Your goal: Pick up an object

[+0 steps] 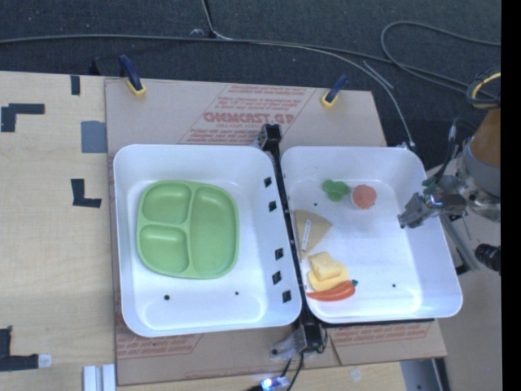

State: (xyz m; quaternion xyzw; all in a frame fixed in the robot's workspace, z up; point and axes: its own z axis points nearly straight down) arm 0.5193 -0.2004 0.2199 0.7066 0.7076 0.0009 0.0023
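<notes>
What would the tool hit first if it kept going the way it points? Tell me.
The tool sits at the right bin's right edge, pointing left. Going straight on, it would probably meet the round red object first, though its height above the bin is unclear.

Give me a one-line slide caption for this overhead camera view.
Gripper poised at the right bin's edge, toy food inside; green divided plate in the left bin.

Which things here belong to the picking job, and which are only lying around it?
For the job:
- gripper, at the right bin's far edge
- green piece
- round red piece
- tan wedge
- yellow block
- red pepper

Lying about:
- green divided plate in the left bin
- two clamps on the cardboard
- cables
</notes>
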